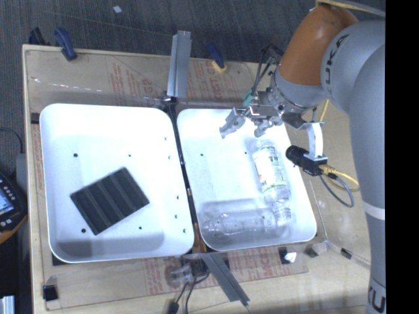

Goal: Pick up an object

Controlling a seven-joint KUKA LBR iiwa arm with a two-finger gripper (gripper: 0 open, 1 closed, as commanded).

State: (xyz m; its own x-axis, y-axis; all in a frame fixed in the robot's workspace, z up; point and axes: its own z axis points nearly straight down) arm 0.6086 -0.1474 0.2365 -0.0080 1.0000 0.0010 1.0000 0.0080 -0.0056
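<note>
Wooden bench, two white bins. I see the gripper (243, 122) hovering over the right bin (196, 175) near its far edge, fingers spread, grasping nothing. Labelled clear bottle (270, 171) lies just below it; second clear bottle (239, 220) along the near wall. Both likely light, slick, crushable: I'd grip across the labelled body.

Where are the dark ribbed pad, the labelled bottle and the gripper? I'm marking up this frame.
dark ribbed pad (109, 199): camera view, middle of its ribbed top.
labelled bottle (270, 169): camera view, on its label.
gripper (245, 127): camera view, midway between its fingertips.
</note>
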